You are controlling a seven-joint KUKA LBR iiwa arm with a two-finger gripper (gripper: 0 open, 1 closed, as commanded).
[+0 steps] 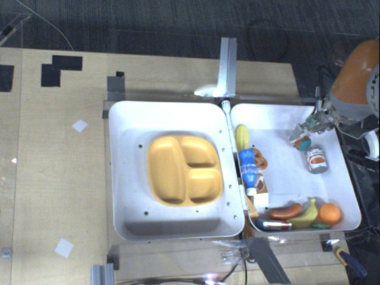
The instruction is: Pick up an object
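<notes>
Right bin (350,183), near edge: an orange (330,213), round and matte, in the near right corner; beside it a yellow banana (305,214) and a glossy red-brown sausage shape (285,211), both lying along the near wall.

Same bin, along the wall shared with the left bin: a blue-labelled bottle (248,174) lying lengthwise, a pretzel (259,158) touching it, a yellow corn cob (242,137) beyond, its long axis running away from the viewer.

Same bin, right of middle: a small can (317,160) with a red-and-white label, lying tilted on the white floor, apart from the rest.

Left bin (130,177): a yellow three-compartment tray (184,170), smooth plastic, at centre.

Far right corner of the right bin: the tool (310,127), low over a small teal-and-orange object (302,141). That object lies just nearward and slightly left of the tool tip, seemingly touching it; a grip cannot be confirmed. The can is the next nearest piece, further toward the near edge.
</notes>
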